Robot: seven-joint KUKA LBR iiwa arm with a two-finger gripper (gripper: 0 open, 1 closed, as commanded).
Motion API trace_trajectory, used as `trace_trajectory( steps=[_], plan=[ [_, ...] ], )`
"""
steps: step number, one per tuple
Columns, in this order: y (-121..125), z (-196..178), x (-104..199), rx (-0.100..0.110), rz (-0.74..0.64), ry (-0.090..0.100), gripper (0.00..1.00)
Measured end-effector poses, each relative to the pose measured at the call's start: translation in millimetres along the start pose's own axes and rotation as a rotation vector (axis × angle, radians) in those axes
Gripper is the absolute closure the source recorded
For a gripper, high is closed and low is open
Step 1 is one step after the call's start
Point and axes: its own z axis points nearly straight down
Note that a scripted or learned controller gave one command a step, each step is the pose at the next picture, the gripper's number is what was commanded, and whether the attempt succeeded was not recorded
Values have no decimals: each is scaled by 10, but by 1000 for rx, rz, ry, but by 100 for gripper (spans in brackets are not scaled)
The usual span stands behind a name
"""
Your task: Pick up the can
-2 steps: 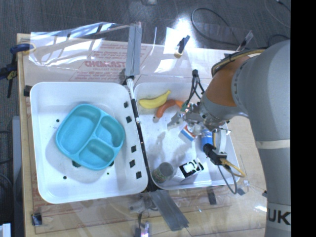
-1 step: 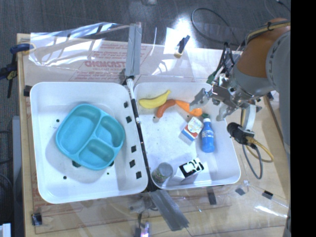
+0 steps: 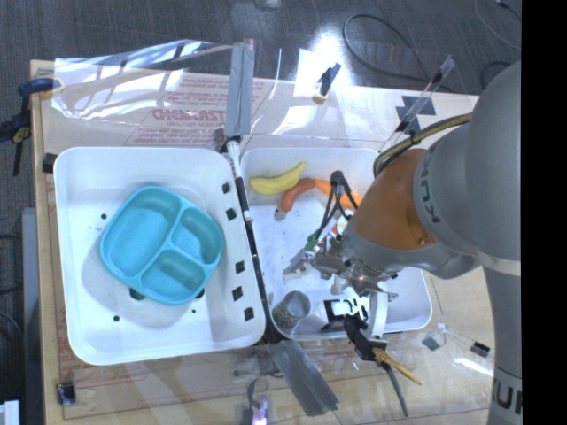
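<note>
The can (image 3: 291, 307) sits in the lower left corner of the right bin (image 3: 273, 237), close against the wall that divides the two bins. From my feed it looks grey and stands upright, its round top facing the camera. It sits on the bin floor with nothing gripping it.

The gripper (image 3: 321, 260) hangs over the middle of that same bin, just up and to the right of the can in the frame but apart from it. The grey arm (image 3: 461, 202) with its orange band comes in from the right and covers most of the bin's right half. The wrist hardware hides the business end from me, so I cannot tell whether the gripper is open or closed, and I see nothing held in it.

Along the top of the right bin lies a yellow banana (image 3: 275, 181), and just below and to the right of it is a long orange piece (image 3: 297, 195) — the two nearly touch.

In the left bin (image 3: 71, 237) a blue divided plate (image 3: 161, 243) lies flat near the middle — well apart from the can.
</note>
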Motion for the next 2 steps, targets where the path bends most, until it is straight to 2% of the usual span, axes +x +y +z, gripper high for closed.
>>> trace_trajectory(
  steps=[1, 2],
  plan=[
    [668, -715, -200, -3, 108, 0, 0],
    [702, -1271, -148, -4, -1, -1, 0]
  ],
)
